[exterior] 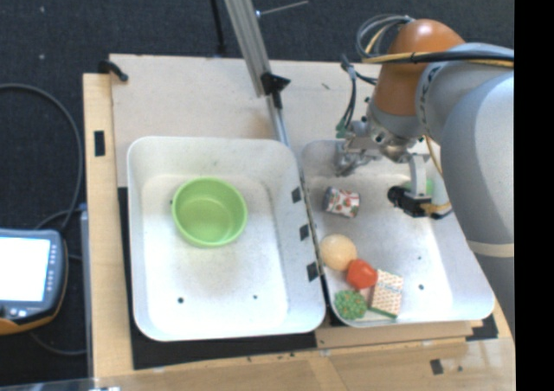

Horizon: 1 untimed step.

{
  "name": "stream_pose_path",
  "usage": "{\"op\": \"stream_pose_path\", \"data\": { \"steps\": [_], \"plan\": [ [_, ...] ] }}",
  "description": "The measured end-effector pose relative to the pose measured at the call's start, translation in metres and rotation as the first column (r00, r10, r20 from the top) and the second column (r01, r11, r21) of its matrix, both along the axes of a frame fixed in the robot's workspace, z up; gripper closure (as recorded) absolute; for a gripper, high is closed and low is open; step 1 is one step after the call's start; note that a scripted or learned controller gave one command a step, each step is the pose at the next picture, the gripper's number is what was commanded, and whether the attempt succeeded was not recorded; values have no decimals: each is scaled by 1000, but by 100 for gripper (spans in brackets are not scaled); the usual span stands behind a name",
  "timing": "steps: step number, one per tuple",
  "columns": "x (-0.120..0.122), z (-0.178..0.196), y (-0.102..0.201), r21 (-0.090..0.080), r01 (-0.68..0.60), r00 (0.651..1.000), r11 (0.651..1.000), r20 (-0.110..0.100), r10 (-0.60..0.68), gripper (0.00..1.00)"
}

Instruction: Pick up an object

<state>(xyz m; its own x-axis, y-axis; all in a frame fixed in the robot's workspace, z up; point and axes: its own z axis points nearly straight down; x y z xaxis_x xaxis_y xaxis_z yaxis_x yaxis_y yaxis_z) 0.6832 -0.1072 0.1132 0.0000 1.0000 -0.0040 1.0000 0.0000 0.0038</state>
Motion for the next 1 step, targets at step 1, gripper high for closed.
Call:
{"op": "stream_pose_path", "data": {
  "steps": [1],
  "plan": [
    [-8,52,-2,3,1,1000,1000,3,-1,100]
  ]
}}
